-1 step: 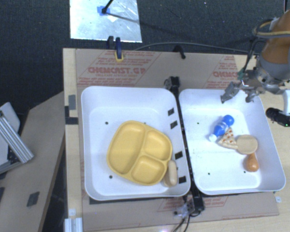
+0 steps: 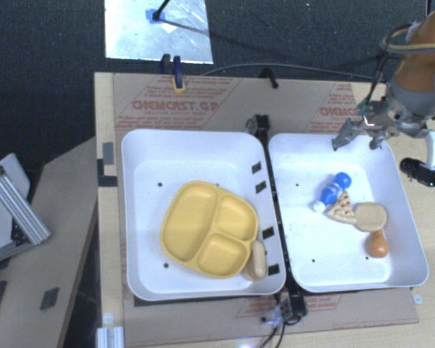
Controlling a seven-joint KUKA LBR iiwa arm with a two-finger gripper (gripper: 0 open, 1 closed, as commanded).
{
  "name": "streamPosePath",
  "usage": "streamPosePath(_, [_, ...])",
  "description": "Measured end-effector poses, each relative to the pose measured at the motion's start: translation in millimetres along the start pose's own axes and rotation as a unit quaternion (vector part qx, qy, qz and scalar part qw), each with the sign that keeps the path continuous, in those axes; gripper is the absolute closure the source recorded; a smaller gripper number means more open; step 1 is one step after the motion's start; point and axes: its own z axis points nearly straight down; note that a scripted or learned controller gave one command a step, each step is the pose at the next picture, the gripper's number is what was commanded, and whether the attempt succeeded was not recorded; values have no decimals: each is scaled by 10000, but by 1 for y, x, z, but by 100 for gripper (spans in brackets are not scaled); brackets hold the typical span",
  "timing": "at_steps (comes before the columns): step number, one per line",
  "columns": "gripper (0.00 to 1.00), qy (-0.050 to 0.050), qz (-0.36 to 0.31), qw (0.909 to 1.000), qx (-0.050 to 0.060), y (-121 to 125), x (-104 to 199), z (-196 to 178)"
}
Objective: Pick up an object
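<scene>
Grey arm (image 2: 413, 64) hangs over the right bin's (image 2: 304, 267) far edge; fingers (image 2: 342, 138) spread, holding nothing.

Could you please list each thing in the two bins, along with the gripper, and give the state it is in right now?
gripper: open, holding nothing, above the right bin's far edge.
yellow divided tray: lying flat in the left bin, right side up.
beige bread piece: lying against the tray's near right corner.
blue bottle: on its side in the right bin.
pizza slice: flat, touching the bottle.
tan round piece: flat beside the slice.
orange piece: resting just nearer.
</scene>
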Motion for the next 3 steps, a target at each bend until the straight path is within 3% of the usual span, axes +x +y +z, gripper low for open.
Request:
streamPosePath(2, [0,3,-12,10000,13,4,-2,85])
streamPosePath(3, [0,0,-14,10000,6,4,-1,107])
